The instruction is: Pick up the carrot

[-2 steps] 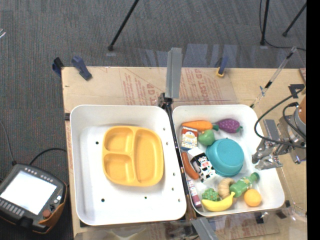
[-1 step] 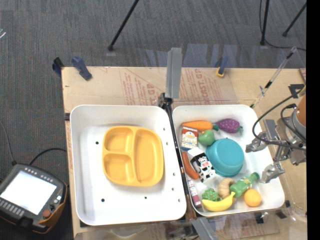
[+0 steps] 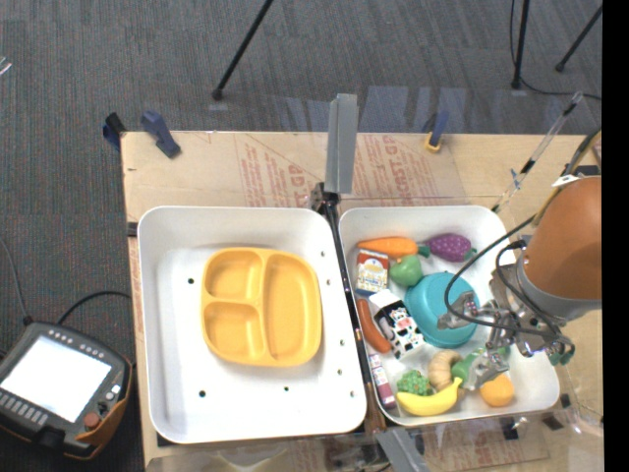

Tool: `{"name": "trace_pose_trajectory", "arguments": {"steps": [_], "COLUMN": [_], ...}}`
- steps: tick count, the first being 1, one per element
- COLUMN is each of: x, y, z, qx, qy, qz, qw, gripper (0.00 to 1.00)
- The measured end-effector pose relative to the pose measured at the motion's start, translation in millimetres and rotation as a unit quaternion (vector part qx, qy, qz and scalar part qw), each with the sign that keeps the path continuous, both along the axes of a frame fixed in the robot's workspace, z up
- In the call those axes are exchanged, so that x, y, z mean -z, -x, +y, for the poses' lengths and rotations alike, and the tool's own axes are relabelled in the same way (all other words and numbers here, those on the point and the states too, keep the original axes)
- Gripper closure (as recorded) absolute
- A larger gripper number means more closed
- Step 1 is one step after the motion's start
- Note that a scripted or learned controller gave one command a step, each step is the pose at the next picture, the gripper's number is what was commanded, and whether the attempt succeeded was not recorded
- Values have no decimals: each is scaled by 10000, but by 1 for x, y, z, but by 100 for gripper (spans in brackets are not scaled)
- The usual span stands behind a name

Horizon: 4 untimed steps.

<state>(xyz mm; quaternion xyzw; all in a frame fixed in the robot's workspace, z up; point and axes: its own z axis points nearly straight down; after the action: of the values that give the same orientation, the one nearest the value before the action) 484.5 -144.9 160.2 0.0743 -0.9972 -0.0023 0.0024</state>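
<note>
My gripper [image 3: 491,354] hangs low over the near right corner of the right bin [image 3: 491,216], and I cannot tell its state — cables and wrist hardware clutter it from above. Right under me sit an orange fruit [image 3: 498,391], a banana [image 3: 432,399] along the near wall, a small green piece [image 3: 413,383] and a knobbly tan piece [image 3: 443,366]. None of these is what I want, and that is the first danger: I judge that a descent from here would close on the orange fruit or the tan piece, not the carrot.

A little farther in stands the teal bowl [image 3: 438,307], with a black-and-white carton [image 3: 401,328] and a reddish sausage [image 3: 370,324] to its left. The bowl lies between me and the target, so a low sweep across could catch its rim and shove it into its neighbours.

The carrot [image 3: 388,247] lies at the far side of the right bin, near the back wall, lengthwise across the bin. It is crowded — a small printed box [image 3: 371,269] touches or nearly touches it on the near side, a green fruit [image 3: 406,269] sits just beside its right end, and a purple grape bunch [image 3: 450,246] lies farther right. A tapered shape may slip from a pinch, or I may grab the box with it.

The left bin [image 3: 157,264], holding a yellow divided plate [image 3: 261,306], is well apart and no risk.
</note>
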Motion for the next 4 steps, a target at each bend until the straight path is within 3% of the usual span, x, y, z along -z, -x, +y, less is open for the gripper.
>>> {"name": "trace_pose_trajectory", "arguments": {"steps": [1,2,3,4], "x": [58,57,58,58], "y": [-35,-14,-15,-10], "z": [53,44,46,42], "qx": [-915,-1324,-3551,-4217], "qy": [74,70,115,110], "qz": [-153,-270,-250,-246], "qw": [9957,9908,9344,9064], "gripper": [0,0,0,0]}}
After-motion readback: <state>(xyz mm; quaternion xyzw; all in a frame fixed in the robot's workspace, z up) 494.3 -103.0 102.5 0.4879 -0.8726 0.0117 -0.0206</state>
